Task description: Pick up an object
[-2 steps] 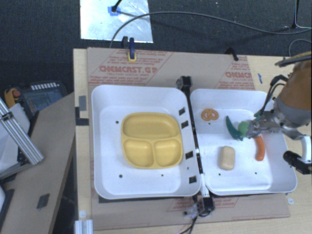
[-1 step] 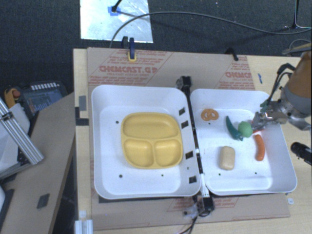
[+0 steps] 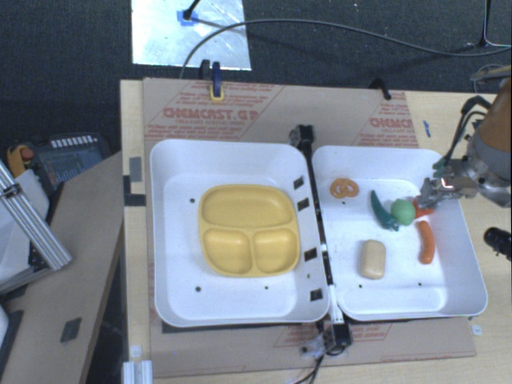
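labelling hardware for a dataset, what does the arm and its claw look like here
The arm is grey metal with an orange band above the wrist and a dark cable looping alongside it. Its claw is small, silvery grey, with a reddish spot near the tip.

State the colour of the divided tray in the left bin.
Yellow: the divided tray, seen in the camera view.

one fixed camera looks down at a slant on the bench (image 3: pixel 264 102), taking in both bins.
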Tool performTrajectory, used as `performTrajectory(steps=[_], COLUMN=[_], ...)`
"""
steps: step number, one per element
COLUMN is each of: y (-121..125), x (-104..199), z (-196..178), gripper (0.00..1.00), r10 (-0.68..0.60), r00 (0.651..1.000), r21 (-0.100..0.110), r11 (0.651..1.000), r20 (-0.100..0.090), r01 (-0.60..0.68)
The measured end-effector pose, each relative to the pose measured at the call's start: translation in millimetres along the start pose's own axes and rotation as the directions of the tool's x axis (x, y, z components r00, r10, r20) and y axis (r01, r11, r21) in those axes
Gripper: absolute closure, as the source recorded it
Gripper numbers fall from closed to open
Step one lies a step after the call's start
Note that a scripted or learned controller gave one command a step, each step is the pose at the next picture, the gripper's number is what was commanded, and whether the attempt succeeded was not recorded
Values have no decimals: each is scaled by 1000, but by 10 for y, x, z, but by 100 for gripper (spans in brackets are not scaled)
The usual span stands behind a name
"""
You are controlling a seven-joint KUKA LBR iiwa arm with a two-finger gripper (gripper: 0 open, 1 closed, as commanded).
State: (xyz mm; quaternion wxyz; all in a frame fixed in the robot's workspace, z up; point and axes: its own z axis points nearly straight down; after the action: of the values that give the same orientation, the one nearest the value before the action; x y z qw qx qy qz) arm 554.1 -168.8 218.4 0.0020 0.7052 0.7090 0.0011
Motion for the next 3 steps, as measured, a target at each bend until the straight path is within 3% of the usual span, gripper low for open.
performTrajectory(steps=[2, 3], y=[-179, -113], x=[1055, 1587], z=[-25, -21], gripper=[100, 100], r10=[-4, -4], r00=[1000, 1000], r21=[3, 2], r11=[1000, 1000], r20=[-3, -3], r01=[4, 4])
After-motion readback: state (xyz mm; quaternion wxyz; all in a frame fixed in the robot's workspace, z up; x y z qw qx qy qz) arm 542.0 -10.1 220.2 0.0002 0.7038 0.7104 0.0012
